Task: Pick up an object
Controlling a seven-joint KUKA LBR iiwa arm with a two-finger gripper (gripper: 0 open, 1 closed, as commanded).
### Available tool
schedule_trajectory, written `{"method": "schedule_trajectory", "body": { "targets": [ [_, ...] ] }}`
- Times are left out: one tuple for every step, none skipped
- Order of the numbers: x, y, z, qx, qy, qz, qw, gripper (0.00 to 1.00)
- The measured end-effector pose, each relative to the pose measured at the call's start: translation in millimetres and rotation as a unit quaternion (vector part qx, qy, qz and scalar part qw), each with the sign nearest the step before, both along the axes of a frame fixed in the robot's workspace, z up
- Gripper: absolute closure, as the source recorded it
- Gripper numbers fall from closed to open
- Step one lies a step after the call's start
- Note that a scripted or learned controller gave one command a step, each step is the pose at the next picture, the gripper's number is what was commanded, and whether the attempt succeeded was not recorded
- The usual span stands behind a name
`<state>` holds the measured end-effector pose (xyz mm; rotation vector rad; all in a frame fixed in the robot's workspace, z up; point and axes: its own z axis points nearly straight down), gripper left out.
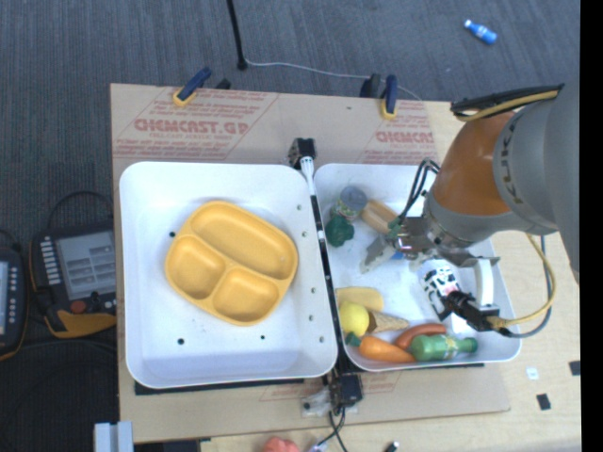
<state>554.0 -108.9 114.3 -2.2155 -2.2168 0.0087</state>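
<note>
In the bin [405,288] nearest the arm, the gripper [388,249] hangs just beside a short tan wooden peg [380,217]; open or closed, I can't tell. Printed cardboard [188,125] tops the bench, with dark grey carpet [94,26] around it.

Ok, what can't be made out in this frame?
Camera view:
gripper: whether it holds anything, too small and blurred.
right bin: far right corner hidden under the arm.
black-and-white toy: too small to identify.
red object: cut off by the bottom edge.
</note>
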Motion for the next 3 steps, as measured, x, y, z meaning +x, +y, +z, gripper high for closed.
{"method": "schedule_trajectory", "body": {
  "targets": [
    [54.7, -16.7, -21.0, -0.0024, -0.009, 0.000, 1.0000, 0.00],
    [55.2, -16.1, -13.4, 0.0004, -0.007, -0.001, 1.0000, 1.00],
    [19.7, 20.4, 107.4, -0.0012, -0.005, 0.000, 1.0000, 1.00]
  ]
}}
